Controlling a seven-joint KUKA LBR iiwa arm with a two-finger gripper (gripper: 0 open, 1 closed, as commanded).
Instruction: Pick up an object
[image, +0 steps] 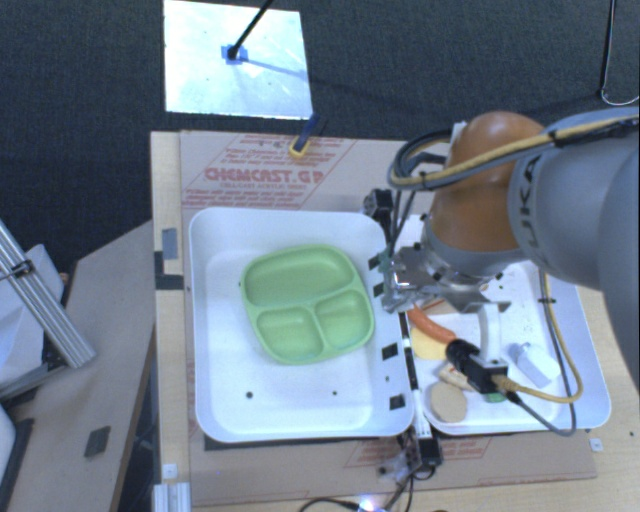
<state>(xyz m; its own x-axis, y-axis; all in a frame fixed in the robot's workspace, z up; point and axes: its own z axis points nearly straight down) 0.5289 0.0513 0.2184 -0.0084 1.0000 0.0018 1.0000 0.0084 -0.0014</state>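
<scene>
The grey arm reaches in from the right and hangs over the right bin. Its broad last link lies across the bin's far half, and the orange band bulges above the wrist, which points down at the wall between the two bins. The pincer sits low at that wall, just beside the near right corner of the left bin. The wrist hides it from above, so I cannot tell whether it is wide or narrow, and nothing can be seen held in it.

The surface carries a cardboard sheet under both bins. It is printed in red with "CHEMCAST GP", and the smaller lines are too fine to read.

A shiny metal sheet lies beyond the surface on the dark floor.

The left bin holds a green plate with three compartments, lying flat near the middle.

The things to pick lie in the right bin's near left part. An orange-red stick touches a yellow piece, and a tan disc lies nearer the front rim. A pale block and a small green bit lie further right.
</scene>
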